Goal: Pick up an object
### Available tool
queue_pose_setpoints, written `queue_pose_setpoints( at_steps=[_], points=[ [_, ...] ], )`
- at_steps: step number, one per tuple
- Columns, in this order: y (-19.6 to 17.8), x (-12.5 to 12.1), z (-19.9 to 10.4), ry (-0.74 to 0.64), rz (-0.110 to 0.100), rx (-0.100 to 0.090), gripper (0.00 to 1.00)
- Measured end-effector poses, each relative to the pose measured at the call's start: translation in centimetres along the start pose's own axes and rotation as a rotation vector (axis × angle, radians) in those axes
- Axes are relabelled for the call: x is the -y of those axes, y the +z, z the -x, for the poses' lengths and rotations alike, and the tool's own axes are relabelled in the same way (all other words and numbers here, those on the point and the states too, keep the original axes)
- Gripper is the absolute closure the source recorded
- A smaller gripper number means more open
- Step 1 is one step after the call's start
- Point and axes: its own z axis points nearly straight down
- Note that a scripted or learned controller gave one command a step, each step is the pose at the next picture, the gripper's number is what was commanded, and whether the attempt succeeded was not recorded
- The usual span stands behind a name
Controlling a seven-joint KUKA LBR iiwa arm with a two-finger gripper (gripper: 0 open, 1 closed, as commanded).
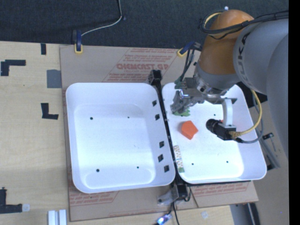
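Gripper (180,103) sits low in right bin (243,172), on a green object (183,111) right under its tips; can't tell if it's clamped. Orange block (189,130) just below-right. Risk: grip too shallow, green thing slips.

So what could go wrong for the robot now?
1. The tool is down on a small green thing right beside the right bin's wall, so it might bump the wall or slip off.
2. The orange block lies just in front and could get knocked aside.
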Motion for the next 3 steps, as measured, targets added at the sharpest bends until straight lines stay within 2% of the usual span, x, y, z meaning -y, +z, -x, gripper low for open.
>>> queue_pose_setpoints(
  at_steps=[1, 2, 3],
  points=[
    [-0.9, 5.9, 3.8, 0.007, -0.005, 0.001, 1.0],
    [-3.6, 2.2, -1.0, -0.004, 0.001, -0.001, 1.0],
    [-11.6, 0.4, -4.6, -0.004, 0.007, -0.001, 1.0]
  ],
)
